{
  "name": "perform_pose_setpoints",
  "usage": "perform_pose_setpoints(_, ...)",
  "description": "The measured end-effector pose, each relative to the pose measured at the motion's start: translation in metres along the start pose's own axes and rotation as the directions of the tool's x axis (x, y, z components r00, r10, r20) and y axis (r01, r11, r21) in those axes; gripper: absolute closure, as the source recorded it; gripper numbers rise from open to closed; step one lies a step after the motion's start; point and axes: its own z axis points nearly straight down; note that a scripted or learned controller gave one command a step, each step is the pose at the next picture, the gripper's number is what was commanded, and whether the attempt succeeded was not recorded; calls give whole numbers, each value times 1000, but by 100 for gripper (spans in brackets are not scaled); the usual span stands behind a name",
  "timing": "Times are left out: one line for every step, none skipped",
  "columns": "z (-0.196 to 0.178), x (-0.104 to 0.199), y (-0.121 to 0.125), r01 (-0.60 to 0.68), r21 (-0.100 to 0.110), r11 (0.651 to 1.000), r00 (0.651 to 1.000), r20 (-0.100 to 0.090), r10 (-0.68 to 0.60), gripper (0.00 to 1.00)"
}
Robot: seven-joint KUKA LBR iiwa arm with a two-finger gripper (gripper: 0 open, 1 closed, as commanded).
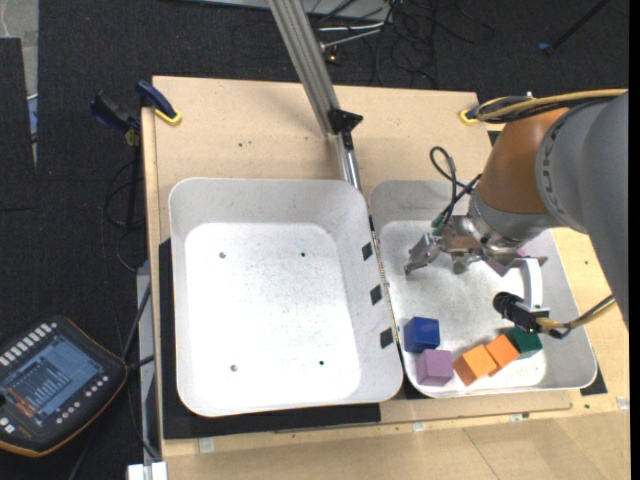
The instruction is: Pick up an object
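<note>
Camera view: one slanted look down on the table (pixel 250 118) and both bins.
Hand (pixel 415 262): low over the right bin's (pixel 575 368) upper floor, fingers slightly parted, nothing between them.
Blocks: blue block (pixel 422 332), purple block (pixel 435 366), orange block (pixel 478 360) and green block (pixel 524 344) crowd the near wall, apart from the hand.
Left bin (pixel 190 298): likely the drop side.

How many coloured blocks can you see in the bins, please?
4, all in the right bin near its front edge: a blue block, a purple block, an orange block and a green block. The arm may hide others.
</note>
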Motion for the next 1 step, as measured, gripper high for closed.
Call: perform_pose_setpoints(-11,0,1,0,-2,1000,1000,0,0,100)
